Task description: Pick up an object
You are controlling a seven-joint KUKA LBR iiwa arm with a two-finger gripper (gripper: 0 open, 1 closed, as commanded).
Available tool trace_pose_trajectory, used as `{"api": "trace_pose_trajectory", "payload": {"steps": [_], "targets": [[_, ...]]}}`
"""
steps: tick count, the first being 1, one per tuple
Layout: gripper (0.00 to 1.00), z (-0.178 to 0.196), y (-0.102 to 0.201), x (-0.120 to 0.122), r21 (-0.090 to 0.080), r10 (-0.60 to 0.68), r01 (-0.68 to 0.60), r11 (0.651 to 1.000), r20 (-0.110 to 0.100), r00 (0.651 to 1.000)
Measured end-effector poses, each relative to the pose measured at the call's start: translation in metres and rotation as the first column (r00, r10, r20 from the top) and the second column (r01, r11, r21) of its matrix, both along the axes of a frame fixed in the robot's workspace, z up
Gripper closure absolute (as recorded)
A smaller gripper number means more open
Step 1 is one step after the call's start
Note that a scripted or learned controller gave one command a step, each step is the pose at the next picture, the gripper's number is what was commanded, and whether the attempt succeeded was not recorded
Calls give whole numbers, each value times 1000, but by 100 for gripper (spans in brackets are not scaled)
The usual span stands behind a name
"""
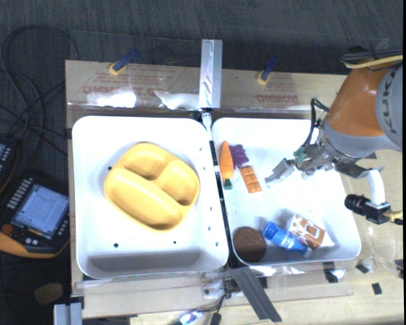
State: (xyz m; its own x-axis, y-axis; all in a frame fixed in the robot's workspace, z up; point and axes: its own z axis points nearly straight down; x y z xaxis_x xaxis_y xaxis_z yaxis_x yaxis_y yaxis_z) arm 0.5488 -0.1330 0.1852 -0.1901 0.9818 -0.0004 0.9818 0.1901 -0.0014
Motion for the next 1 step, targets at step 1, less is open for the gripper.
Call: {"api": "trace_pose_trajectory", "payload": {"steps": [1], "targets": [[0,-33,33,74,-1,-21,21,1000,-1,1000]]}}
